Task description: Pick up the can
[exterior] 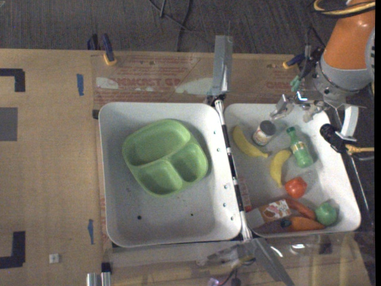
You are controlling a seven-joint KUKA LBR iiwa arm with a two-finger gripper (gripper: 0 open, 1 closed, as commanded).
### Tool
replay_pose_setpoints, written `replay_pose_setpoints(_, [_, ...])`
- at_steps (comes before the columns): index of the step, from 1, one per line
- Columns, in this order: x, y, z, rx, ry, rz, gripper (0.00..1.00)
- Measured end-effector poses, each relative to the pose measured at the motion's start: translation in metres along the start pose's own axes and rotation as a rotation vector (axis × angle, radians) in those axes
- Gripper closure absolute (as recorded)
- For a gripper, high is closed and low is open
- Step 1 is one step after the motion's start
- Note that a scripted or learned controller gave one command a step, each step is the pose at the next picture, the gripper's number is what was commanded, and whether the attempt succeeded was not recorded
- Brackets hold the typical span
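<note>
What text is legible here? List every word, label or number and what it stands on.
Nothing reads for certain.
Reddish printing on the cardboard behind the bins: blurred, letters not legible.
Label of the green bottle: too small to read.
Label of the can: too small to read.
Red and white carton at the right bin's front: print blurred, unreadable.

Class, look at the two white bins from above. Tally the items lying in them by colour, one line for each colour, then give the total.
Green: 3, the divided plate, bottle, round fruit
Yellow: 2, both bananas
Red or orange: 3, the tomato, carrot, small packet
Silver: 1, the can
Total: 9
</note>
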State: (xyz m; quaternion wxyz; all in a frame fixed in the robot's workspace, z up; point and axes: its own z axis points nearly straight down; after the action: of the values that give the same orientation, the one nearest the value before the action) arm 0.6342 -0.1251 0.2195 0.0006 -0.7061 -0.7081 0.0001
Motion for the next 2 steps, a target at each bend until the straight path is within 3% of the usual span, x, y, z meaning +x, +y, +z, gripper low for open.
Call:
replay_pose_setpoints(1, [0.031, 0.026, 0.115, 0.000, 0.000, -0.213, 0.00])
replay_pose_setpoints(2, [0.031, 0.029, 0.101, -0.009, -0.002, -0.213, 1.00])
